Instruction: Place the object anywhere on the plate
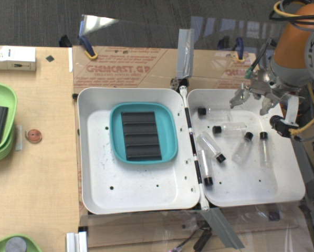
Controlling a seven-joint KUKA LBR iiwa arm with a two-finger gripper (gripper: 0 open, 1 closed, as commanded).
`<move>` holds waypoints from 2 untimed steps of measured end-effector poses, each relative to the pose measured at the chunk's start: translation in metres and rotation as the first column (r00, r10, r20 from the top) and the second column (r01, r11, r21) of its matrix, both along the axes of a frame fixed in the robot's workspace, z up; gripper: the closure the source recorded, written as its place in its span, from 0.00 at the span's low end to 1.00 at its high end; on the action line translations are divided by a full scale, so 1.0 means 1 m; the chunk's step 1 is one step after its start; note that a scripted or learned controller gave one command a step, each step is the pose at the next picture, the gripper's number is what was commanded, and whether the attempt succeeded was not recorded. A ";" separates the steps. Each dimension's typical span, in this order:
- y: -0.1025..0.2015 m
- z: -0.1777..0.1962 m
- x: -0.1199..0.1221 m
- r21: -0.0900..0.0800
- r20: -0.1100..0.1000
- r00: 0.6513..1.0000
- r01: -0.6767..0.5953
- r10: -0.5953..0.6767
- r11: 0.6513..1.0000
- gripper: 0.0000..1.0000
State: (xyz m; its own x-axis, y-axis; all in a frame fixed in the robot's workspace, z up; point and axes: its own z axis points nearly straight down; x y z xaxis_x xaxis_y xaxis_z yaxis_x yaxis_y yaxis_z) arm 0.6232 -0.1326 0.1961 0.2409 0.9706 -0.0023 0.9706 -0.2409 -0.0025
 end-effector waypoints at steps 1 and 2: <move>-0.054 0.035 -0.001 0.000 0.002 0.999 0.051 -0.051 0.999 0.00; -0.080 0.133 -0.020 0.000 0.000 0.988 0.156 -0.156 0.988 0.00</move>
